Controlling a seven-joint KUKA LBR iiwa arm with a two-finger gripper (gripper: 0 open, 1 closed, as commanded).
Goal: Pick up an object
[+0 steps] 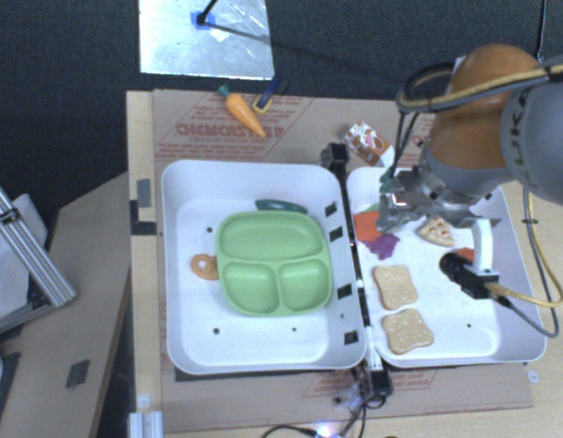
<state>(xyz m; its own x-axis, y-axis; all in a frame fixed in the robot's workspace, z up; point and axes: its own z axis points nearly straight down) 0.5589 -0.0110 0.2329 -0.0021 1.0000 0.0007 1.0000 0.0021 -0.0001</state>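
Right bin (463, 322), nearest edge: one slice of toy toast (407, 329) is laid flat. A second toast slice (395, 286) is set just behind it, apart from it.

Left bin (185, 208), centre: a green divided plate (274, 263) is placed flat. A small orange pretzel ring (205, 266) is found just beside the plate's left rim.

Right bin, left side: a purple piece (383, 244) and a red-orange piece (366, 224) are lodged close to the dividing wall, touching or nearly so. A pizza wedge (437, 233) is seen to their right.

The gripper (397, 210) is held directly over the purple and red-orange pieces. Whether it is spread or pressed together cannot be told.

Left bin, far side: a dark green item (281, 205) is partly hidden behind the plate.

Bench beyond the bins: a snack packet (366, 142) and a toy carrot (245, 114) are recorded on the cardboard.
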